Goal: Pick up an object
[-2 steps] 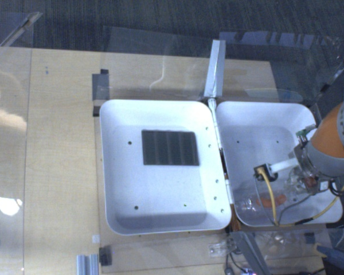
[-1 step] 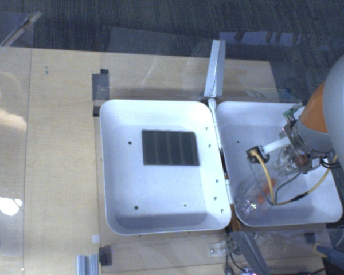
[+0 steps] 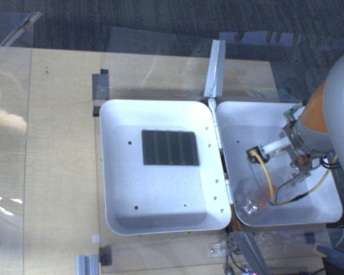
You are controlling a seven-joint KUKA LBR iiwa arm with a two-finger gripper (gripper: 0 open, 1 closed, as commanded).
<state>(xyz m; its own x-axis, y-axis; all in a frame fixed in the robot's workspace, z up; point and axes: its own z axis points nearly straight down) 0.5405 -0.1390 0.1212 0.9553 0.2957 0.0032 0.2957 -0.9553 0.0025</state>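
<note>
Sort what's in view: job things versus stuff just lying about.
Job, likely:
clear object in the right bin
arm over that bin

Lying about:
dark ribbed rectangle in the left bin
metal post behind the bins

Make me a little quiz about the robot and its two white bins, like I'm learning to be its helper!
1. True or false: the dark ribbed pad lies in the left bin.
2. Where does the arm reach? A) over the left bin B) into the right bin C) down to the floor
3. Fill in: the band above the robot's wrist is ____.
Key: 1 true; 2 B; 3 orange.
</note>
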